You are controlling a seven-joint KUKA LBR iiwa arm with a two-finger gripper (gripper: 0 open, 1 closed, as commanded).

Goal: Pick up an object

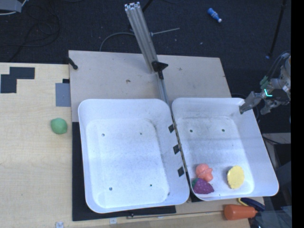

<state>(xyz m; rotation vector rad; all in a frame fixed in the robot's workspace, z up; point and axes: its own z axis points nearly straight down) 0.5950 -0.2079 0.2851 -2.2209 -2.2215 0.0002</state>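
Gripper [256,103] poised over the far right corner of the right bin [213,113], fingers spread apart, gripping nothing. Orange-pink toy [204,171], purple grape bunch [204,186] and yellow piece [235,176] clustered near that bin's front edge. Green ball [59,126] out on the bench, left of the left bin [95,108].

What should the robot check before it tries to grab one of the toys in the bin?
1. Toys in the right bin: ok. A pink toy, purple grapes and a yellow toy lie near its front edge.
2. Yellow toy apart from the others: ok.
3. Pink toy and grapes apart: not ok, touching.
4. Gripper above a toy: not ok, it is at the bin's far right corner.
5. Gripper carrying nothing: ok.
6. Fingers ready: cannot tell.
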